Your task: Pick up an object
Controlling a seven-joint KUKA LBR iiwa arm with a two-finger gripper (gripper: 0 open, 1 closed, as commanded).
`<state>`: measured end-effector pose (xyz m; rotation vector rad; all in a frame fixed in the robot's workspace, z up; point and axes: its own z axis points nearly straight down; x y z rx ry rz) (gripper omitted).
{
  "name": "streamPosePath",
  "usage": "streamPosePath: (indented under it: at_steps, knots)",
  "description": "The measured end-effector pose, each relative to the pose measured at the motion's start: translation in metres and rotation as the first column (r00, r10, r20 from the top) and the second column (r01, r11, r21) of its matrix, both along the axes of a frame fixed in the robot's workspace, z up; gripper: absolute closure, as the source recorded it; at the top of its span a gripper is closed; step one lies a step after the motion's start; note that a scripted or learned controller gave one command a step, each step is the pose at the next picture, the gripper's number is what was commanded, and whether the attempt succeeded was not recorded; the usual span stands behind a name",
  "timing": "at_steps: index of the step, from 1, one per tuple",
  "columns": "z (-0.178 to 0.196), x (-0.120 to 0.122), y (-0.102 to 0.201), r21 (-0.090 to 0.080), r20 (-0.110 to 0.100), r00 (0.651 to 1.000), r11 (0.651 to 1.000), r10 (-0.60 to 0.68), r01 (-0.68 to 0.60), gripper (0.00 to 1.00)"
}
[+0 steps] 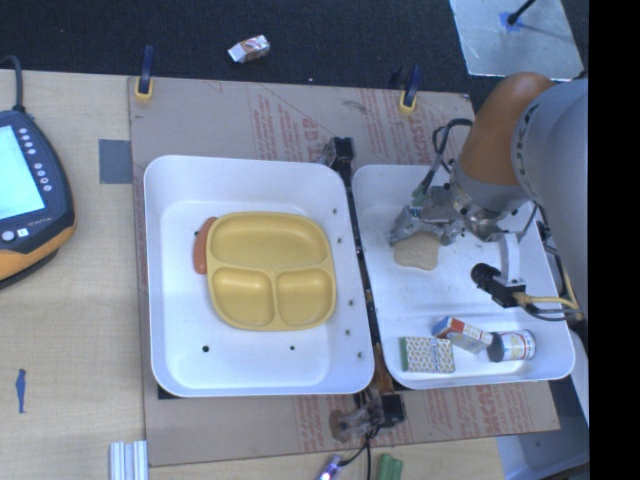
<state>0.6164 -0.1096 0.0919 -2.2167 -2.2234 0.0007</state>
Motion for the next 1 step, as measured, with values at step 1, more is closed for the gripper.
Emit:
streamPosePath:
  at_steps: [1]
  knots:
    - [0.0001, 0.0389, -0.0011, 0.000, 0.000, 1.000, 1.000, 0.000, 0.000, 0.00]
